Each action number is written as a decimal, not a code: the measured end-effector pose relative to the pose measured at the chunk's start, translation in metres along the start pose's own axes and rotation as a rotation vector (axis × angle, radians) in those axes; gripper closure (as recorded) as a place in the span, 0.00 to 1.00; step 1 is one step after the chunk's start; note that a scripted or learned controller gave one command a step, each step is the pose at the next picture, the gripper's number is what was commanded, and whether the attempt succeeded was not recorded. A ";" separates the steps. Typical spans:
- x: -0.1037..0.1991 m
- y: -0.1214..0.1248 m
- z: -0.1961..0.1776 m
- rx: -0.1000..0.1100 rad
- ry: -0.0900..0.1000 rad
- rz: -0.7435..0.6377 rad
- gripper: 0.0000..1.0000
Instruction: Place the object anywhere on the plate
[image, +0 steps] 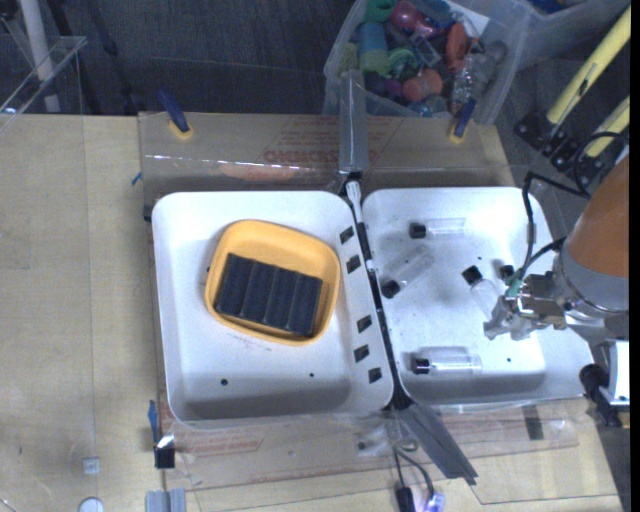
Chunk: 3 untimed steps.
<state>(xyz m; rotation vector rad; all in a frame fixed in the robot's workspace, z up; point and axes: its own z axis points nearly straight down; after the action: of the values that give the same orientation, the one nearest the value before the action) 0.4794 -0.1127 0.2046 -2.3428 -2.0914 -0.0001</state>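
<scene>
A yellow square plate (225, 250) sits in the left bin (180, 330). A dark ribbed rectangular object (270, 293) lies flat on the plate, tilted slightly, covering most of its middle. My gripper (507, 320) hangs over the right side of the right bin (520, 375), far from the plate. A clear vial (480, 285) with a black cap lies just to the gripper's upper left; whether they touch I cannot tell.
Other clear vials with black caps lie in the right bin: one at the back (438, 229), one near the divider (403, 273), one at the front (445, 362). A divider with black clips (362, 300) separates the bins. A tub of colourful toys (420, 50) stands behind.
</scene>
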 end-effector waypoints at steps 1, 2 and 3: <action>0.001 -0.001 0.060 0.004 0.001 -0.125 1.00; 0.048 -0.005 0.021 -0.001 -0.001 -0.229 1.00; 0.122 0.026 0.021 -0.001 -0.001 -0.320 1.00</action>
<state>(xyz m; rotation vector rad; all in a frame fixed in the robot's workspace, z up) 0.5189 0.0060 0.1836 -1.9808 -2.4387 0.0005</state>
